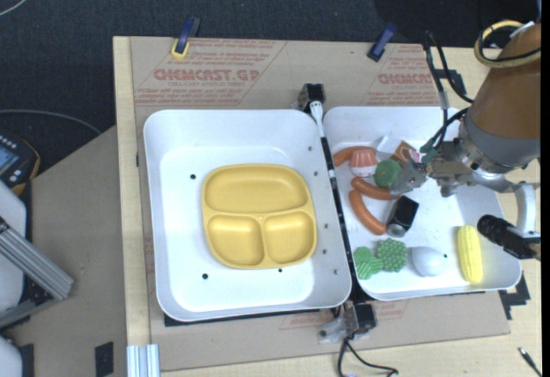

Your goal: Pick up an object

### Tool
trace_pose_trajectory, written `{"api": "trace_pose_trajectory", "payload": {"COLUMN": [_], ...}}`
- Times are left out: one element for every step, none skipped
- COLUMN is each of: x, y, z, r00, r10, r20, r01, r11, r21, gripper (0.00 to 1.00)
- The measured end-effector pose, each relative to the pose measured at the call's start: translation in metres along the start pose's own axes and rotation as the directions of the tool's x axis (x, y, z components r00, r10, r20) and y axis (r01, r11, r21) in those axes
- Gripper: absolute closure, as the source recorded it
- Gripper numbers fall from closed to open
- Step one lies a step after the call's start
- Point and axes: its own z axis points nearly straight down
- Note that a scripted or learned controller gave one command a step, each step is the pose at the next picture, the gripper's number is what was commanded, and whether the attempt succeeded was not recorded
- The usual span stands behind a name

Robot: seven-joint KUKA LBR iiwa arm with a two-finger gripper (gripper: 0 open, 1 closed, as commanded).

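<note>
— Where's the arm?
— Reaching in over the right bin [494,280]; its jaws [411,180] sit low among the toys, beside a green piece [388,173].
— Gripping it?
— Cannot tell; the tips are too cluttered to read.
— What else lies there?
— Two sausages [371,189], a black block [401,214], broccoli [382,258], a white egg [427,261], corn [469,252]. The left bin [172,161] holds a yellow divided plate [258,214]

The arm [514,100] is cut off by the right edge of the picture. It covers the far right corner of the right bin [361,119]. The gripper [411,180] hides part of a green object [387,172]. The small things near this bin's left wall are too small to name.
</note>
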Motion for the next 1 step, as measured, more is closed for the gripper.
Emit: {"api": "trace_pose_trajectory", "payload": {"x": [0.0002], "y": [0.003], "z": [-0.0068], "r00": [1.0], "r10": [-0.003], "r20": [0.002], "r01": [0.003], "r11": [1.0], "r21": [-0.014], "gripper": [0.0]}}
